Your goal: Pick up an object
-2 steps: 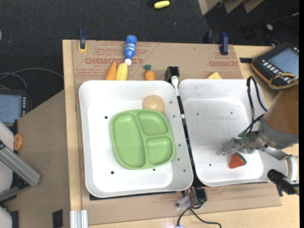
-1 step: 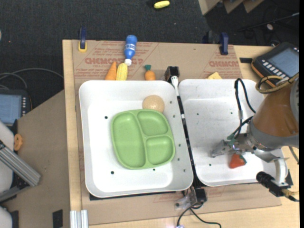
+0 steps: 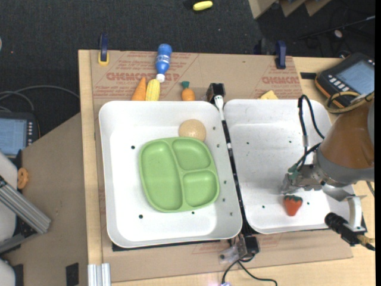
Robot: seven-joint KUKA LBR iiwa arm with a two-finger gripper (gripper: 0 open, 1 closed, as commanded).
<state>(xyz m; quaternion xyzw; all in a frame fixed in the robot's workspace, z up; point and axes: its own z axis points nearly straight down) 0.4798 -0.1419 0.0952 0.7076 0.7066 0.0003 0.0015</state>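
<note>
A small red toy strawberry [image 3: 292, 206] with a green top lies in the right bin [image 3: 262, 154], near its front right corner. My gripper [image 3: 293, 186] hangs directly above it, almost touching its top, with the arm reaching in from the right. The fingers are hidden against the strawberry, so their state is unclear. In the left bin [image 3: 119, 159] a green divided plate [image 3: 178, 173] lies flat, and a beige ball [image 3: 192, 129] rests just behind it.
Behind the bins on the cardboard lie a toy corn cob [image 3: 153, 89], an orange carrot piece [image 3: 139, 90], a small carrot [image 3: 187, 92] and a blue-and-white bottle [image 3: 163, 59]. A black cable [image 3: 305, 121] loops over the right bin. A handheld pendant [image 3: 348, 82] sits at the far right.
</note>
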